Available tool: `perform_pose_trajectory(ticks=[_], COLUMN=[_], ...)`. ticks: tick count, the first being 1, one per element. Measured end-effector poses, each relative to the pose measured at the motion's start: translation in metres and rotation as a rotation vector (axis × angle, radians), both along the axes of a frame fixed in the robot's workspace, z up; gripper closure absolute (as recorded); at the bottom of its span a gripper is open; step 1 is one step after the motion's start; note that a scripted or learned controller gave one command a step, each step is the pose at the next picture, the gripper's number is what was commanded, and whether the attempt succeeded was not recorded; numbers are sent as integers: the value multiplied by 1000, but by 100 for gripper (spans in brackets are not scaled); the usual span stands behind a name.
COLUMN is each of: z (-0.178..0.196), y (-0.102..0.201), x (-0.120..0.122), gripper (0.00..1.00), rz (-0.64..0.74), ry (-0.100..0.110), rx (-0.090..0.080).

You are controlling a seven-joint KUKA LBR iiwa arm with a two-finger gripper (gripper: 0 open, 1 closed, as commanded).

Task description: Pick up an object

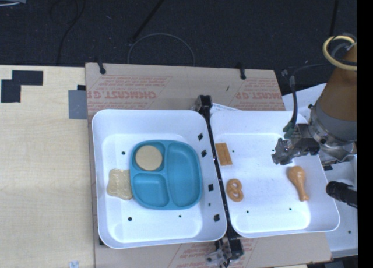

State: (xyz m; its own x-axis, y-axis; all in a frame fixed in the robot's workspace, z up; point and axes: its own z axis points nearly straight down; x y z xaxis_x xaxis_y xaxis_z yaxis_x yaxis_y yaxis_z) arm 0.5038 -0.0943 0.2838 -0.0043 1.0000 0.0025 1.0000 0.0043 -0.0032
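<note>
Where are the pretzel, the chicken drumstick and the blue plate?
pretzel (235,190), camera view, its middle.
chicken drumstick (297,175), camera view, its thick end.
blue plate (180,173), camera view, bare right compartment.

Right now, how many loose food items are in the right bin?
3: a cracker by the left wall, a pretzel below it, a drumstick under the gripper. The arm may hide more.

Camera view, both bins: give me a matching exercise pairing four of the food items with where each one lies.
Items:
1. round cracker
2. pretzel
3. drumstick
4. pale biscuit

Places:
A. right bin, beside the divider
B. left bin floor, against the blue plate's left edge
C. in a compartment of the blue plate
D. right bin, below the claw

Pairs: 1-C, 2-A, 3-D, 4-B
</note>
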Motion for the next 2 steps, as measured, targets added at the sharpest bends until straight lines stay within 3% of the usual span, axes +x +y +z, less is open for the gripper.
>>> perform_pose_trajectory(ticks=[2], z=[-25], y=[77], x=[35], gripper=[100], rz=[-2], ry=[0], rx=[-2])
